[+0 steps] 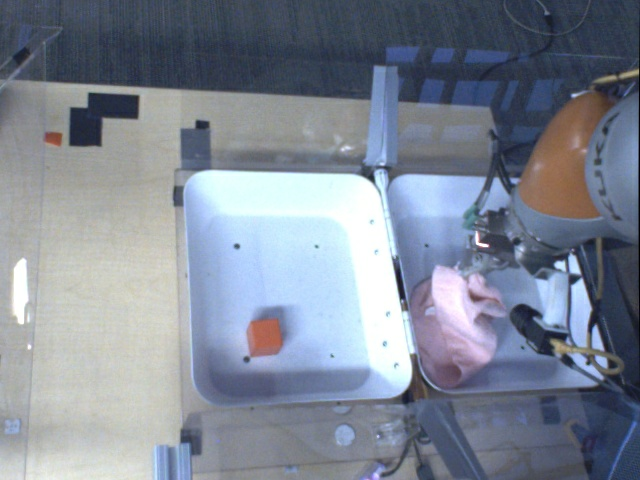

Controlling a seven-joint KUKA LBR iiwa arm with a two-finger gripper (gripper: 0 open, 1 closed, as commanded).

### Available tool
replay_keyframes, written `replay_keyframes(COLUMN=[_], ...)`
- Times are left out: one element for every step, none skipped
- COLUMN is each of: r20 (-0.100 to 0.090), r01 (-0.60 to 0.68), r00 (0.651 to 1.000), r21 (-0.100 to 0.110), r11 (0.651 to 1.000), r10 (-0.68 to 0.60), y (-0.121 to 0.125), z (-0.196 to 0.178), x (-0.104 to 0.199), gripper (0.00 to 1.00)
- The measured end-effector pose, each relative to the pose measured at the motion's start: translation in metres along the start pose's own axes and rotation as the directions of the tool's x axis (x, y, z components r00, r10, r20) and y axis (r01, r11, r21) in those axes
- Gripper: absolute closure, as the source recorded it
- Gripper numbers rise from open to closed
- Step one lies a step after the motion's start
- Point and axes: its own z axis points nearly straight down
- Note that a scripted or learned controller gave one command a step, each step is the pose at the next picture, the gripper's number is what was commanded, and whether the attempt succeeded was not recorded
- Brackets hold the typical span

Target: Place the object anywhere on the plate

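A pink, crumpled cloth-like object (pixel 455 330) lies in the right bin (pixel 430 213), against its left wall and front edge. Its upper corner rises in a fold toward my gripper (pixel 482 260), which hangs directly over that corner and touches or nearly touches it. The grey arm with its orange band (pixel 560 163) reaches in from the right above the bin. A small orange cube (pixel 265 337) sits in the left bin (pixel 280 208), near its front left.
A metal divider post (pixel 384 118) stands behind the two bins where they meet. Black cables and a black fitting (pixel 530 323) hang beside the wrist over the right bin's right side. Black and orange markers (pixel 90 120) lie on the bench at far left.
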Motion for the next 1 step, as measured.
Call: replay_keyframes(r20=[0.000], r01=[0.010], r00=[1.000], r21=[-0.001], r11=[1.000], r10=[-0.010], y=[0.0027], z=[-0.0402], x=[0.0018], gripper=[1.00])
